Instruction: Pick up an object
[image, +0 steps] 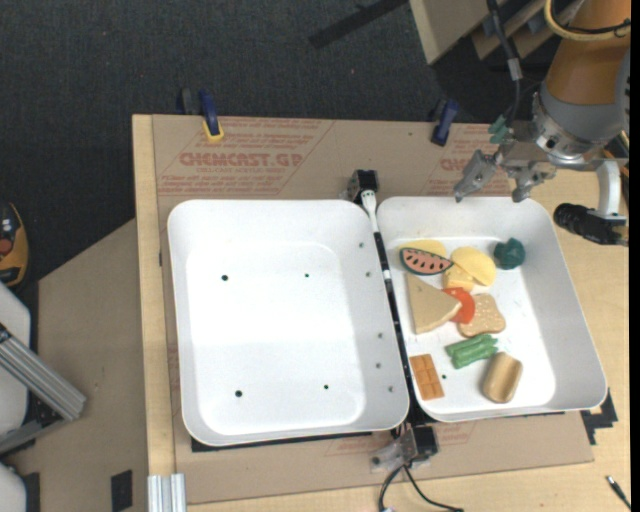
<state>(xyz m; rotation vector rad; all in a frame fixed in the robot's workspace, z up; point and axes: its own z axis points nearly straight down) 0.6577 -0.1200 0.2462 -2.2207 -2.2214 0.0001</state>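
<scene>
The arm is reaching in from the right, and its hand (498, 180) is hanging above the far edge of the right bin (575, 330) with both fingers spread apart and nothing between them. All the toy food pieces are lying in this right bin, well below the hand. A watermelon slice (427, 262) is resting near the divider, just beside a yellow piece (472, 267), and a dark teal piece (509, 253) is sitting at the far right. A tan wedge (430, 305) is lying in the middle — a red piece (462, 300) and a slice of toast (485, 316) are touching each other next to it. Nearer to me, a green vegetable (470, 350), an orange cracker (427, 375) and a bread roll (501, 378) are lying apart. The left bin (270, 320) is standing beside it on the tabletop (160, 200).
</scene>
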